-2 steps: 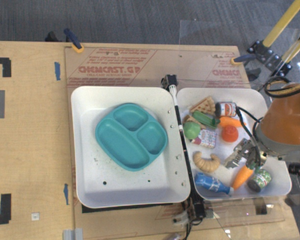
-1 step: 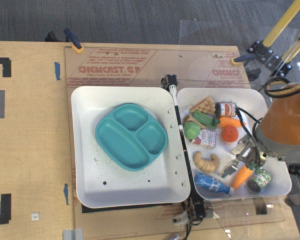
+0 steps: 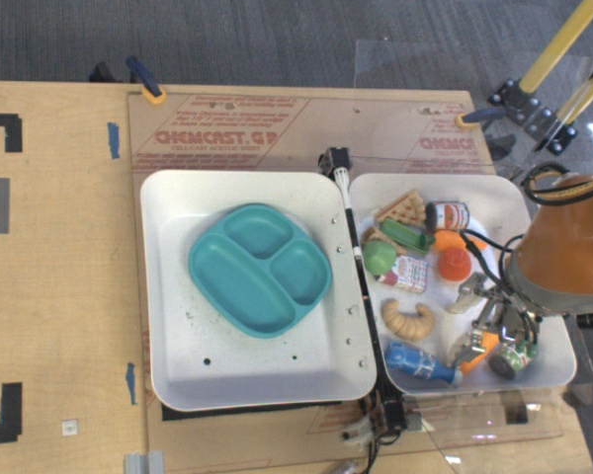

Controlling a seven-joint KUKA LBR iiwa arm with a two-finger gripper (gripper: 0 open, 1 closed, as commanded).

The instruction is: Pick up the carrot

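Gripping or not, I cannot tell, but my gripper (image 3: 492, 332) is hanging low in the right bin (image 3: 553, 368), near its front corner. An orange carrot (image 3: 480, 347) is lying just under it, beside a blue bottle (image 3: 418, 361) and a croissant (image 3: 407, 316). I am guessing the carrot is light, hard and a bit slippery. I am thinking its thick middle is the best place to pinch.
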